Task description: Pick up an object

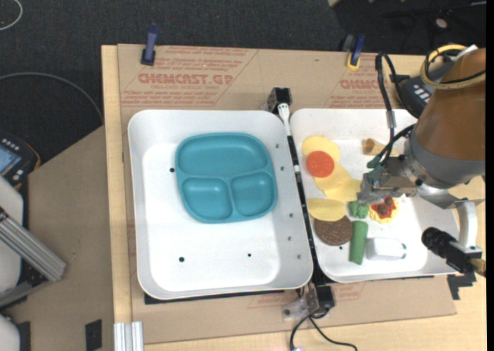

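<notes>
In the camera view, the gripper (376, 190) is seen low over the right bin (340, 272), at the end of the grey arm (451, 122) reaching in from the right. Whether the jaws are released or clenched cannot be told, since they are masked by the wrist housing and the clutter beneath.

No single object is named by the task, so the nearest candidates are judged. A green cylinder (358, 237) lies just below and slightly left of the gripper, its long axis running nearly straight toward the near rim of the bin. A small red and yellow item (384, 209) sits directly under the gripper's lower edge, apparently closest of all. A short descent would probably be enough for either.

The surroundings are crowded. A brown disc (333, 231) touches the green cylinder on its left, and yellow flat pieces (333, 180) lie beside it, with an orange-red round piece (320, 163) resting on them. A white block (386, 248) lies just right of the cylinder's lower end. A small tan piece (370, 144) is set apart near the far wall. A closing grip on the cylinder could be fouled by the disc or the white block.

The left bin (154, 187) carries a teal divided plate (226, 177), well apart from the gripper. Both bins rest on the bench (116, 149).
</notes>
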